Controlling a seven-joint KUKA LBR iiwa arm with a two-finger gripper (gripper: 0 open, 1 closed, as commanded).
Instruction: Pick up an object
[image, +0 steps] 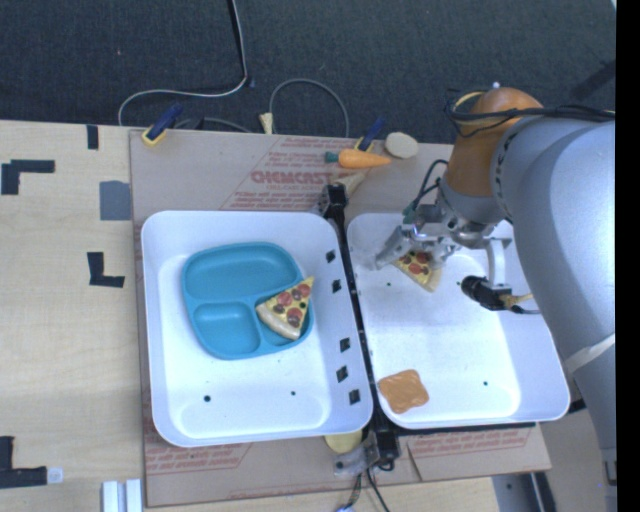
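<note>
The right bin (540, 400) has bare floor across its middle and right side. The hand (420, 250) sits near its back-left corner, clamped on a pizza slice (419, 267); a toast piece (402, 390) lies by the front-left corner.

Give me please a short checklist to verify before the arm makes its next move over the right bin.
1. Gripper is over the right bin: ok.
2. Target chosen: a pizza slice lies directly under the gripper: ok.
3. Slice actually between the fingers: cannot tell, the wrist hides the contact.
4. Slice lifted off the bin floor: cannot tell from this slanted view.
5. Other items away from the gripper: the brown toast-like piece sits near the front of the right bin, well apart: ok.
6. Left bin undisturbed: second pizza slice rests on the blue divided plate: ok.
</note>
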